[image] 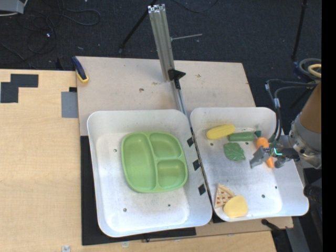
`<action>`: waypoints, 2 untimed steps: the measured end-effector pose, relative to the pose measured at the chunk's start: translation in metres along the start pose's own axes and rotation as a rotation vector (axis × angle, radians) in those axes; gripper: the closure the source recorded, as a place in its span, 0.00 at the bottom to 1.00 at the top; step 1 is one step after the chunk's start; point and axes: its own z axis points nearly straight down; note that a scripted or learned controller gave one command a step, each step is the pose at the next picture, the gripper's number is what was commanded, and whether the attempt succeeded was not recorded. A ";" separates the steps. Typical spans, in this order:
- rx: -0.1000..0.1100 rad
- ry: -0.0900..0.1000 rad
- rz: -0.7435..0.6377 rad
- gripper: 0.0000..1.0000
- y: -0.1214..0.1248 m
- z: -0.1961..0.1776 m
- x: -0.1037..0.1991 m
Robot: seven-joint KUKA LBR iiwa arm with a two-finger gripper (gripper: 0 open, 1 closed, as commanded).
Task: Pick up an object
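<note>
Green plate (154,161) with three parts lies in the left bin (100,140). In the right bin (252,188), a yellow corn (220,131) sits at 11 o'clock, with a green stick (241,136) just beside it and a green leaf (234,151) below. A waffle (223,195) and a yellow lump (235,207) touch at 6 o'clock. At 3 o'clock the gripper (264,158) hangs low, fingers spread apart, with an orange carrot (264,150) right at them. I cannot tell if it holds the carrot.
</note>
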 end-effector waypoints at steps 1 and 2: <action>-0.001 0.000 0.000 0.00 0.000 0.000 0.000; 0.004 0.001 0.000 0.00 0.000 0.062 -0.005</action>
